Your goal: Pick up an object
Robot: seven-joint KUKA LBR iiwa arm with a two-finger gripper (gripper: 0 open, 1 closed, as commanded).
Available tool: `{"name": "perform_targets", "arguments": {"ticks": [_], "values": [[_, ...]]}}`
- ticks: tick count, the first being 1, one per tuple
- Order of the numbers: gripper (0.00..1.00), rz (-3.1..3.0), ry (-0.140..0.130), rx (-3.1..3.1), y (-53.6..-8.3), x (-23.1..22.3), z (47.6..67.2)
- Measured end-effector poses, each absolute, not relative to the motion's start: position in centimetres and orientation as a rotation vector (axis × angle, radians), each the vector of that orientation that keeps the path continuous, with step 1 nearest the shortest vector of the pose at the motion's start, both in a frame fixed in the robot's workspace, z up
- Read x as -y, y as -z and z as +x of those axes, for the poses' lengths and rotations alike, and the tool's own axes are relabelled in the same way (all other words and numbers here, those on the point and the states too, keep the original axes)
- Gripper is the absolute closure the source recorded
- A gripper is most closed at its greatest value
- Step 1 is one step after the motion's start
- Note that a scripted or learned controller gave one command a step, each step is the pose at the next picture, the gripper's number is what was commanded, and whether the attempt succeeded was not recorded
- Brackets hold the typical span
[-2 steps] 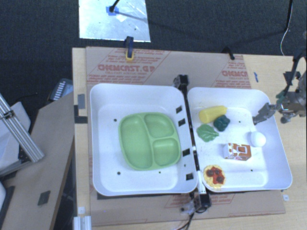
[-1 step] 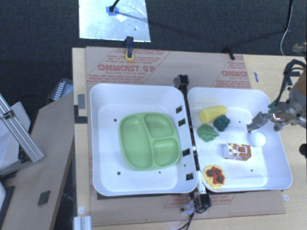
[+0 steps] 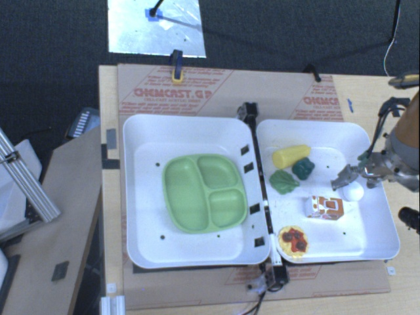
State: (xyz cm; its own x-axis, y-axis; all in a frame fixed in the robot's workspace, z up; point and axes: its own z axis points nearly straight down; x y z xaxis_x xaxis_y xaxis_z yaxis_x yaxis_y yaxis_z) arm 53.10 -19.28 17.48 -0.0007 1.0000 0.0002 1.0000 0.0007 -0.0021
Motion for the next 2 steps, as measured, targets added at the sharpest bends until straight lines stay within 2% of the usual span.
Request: {"name": "perform_targets", "arguments": {"ticks": [1, 2], "values": [[0.0, -2.22, -0.002, 2.221, -13.0, 19.7, 52.5], [1.0, -2.222, 0.001, 2.225, -14.3, 19.7, 52.7]]}}
